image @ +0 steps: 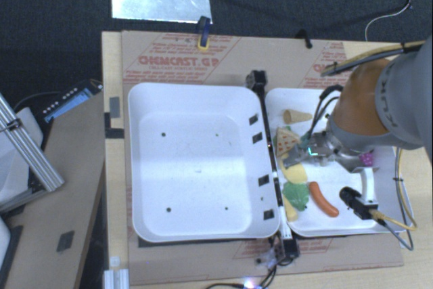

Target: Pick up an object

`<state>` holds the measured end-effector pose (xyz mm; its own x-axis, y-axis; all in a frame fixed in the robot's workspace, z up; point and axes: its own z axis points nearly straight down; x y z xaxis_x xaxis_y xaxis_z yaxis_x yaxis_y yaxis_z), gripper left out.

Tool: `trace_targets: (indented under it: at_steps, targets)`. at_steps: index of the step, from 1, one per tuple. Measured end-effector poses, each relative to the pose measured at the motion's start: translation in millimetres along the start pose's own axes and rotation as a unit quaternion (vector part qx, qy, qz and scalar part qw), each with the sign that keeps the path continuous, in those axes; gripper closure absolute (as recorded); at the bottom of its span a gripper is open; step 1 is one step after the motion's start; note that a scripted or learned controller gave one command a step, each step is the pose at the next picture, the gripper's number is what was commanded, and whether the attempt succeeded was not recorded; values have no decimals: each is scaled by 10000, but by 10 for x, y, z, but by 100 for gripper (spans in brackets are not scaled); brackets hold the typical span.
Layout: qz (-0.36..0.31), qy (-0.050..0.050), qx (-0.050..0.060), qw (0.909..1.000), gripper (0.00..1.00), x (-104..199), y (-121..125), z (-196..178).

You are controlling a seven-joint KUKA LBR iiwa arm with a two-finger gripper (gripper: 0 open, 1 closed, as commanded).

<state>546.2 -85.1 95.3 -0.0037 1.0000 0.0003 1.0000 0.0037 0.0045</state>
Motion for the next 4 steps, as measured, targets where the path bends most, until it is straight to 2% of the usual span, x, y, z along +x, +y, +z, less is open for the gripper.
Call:
trace_targets:
  at_steps: [1, 2, 3, 4]
  targets:
    - [-8, -5, -6, 10000, 0, -9, 577, 109]
    - [-10, -4, 0, 10000, 0, 21, 939, 105]
    - [-18, -12, 2, 10000, 100, 11, 931, -7]
    - [1, -38, 255, 9997, 100, -121, 1151, 98]
